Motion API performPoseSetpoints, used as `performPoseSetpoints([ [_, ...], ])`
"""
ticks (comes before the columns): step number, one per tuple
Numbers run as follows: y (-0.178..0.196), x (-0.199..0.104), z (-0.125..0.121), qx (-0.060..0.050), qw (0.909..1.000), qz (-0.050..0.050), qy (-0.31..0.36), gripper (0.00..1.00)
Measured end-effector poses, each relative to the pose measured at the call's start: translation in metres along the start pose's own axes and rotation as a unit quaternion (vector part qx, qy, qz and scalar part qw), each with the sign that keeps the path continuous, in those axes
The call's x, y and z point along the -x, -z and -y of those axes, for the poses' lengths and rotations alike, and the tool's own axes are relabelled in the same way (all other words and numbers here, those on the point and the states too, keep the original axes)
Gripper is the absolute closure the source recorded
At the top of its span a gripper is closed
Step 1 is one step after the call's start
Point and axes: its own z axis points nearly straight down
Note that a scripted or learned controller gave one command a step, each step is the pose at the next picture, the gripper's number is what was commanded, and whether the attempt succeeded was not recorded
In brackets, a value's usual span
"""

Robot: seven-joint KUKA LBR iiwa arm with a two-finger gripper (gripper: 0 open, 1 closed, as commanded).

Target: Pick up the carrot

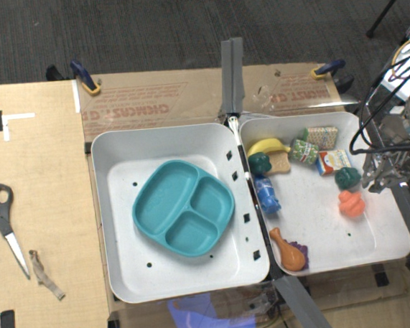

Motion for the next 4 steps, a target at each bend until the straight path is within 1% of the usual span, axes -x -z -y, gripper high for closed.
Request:
performPoseSetpoints([
  [1,-0.094,-0.022,-0.002,0.0,0.9708,-0.001,-0.24,1.0],
  [2,0.041,0.004,0.018,0.0,0.9874,-0.001,-0.158,1.0],
  [3,-0.045,0.013,-0.01,0.001,0.9623,-0.002,-0.272,1.0],
  [4,0.084,-0.015,-0.011,-0.001,0.9787,0.0,-0.205,1.0],
])
